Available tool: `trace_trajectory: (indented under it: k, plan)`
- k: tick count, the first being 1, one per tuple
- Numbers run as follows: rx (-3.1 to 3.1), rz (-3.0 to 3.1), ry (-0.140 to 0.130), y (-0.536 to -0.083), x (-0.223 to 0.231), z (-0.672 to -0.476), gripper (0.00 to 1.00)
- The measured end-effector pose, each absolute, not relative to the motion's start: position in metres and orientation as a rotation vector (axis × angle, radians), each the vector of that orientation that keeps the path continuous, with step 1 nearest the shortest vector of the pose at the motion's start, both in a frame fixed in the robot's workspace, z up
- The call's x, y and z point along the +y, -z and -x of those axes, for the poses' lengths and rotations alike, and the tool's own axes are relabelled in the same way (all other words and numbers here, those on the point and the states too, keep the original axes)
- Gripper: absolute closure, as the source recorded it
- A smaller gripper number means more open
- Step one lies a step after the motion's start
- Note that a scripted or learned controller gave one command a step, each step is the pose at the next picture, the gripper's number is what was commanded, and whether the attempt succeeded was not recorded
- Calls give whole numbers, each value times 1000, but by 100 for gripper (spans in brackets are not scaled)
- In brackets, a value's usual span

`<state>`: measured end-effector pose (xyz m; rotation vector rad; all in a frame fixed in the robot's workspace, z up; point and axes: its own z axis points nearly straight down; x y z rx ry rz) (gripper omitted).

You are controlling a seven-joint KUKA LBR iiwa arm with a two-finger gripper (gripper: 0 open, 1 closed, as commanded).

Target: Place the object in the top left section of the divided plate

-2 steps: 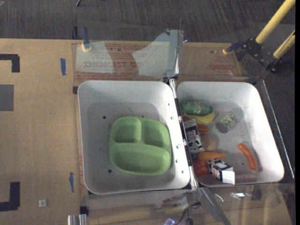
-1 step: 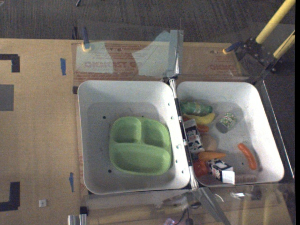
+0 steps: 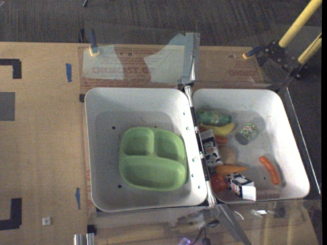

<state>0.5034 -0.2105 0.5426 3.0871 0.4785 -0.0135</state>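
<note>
Camera view is showing green divided plate point(image 3: 152, 158) sitting in left bin point(image 3: 97, 137), sections bare. Toy food is lying in right bin point(image 3: 286, 137); orange carrot point(image 3: 231, 169) probably light, stiff, slippery, so taking mid-body. Gripper state: cannot tell.

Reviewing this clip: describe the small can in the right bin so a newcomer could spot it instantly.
Start at the right bin of the two white ones. In its upper middle, right of the banana and green bottle, lies a small can. It is the only short cylinder there, green-and-white labelled, lying apart from the clutter along the bin's left wall.
</note>
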Motion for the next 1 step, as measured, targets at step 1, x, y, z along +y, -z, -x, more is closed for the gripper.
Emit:
trace_trajectory:
  k: [1]
  plan:
    - [483,-3084,13,-553,-209,-505,100]
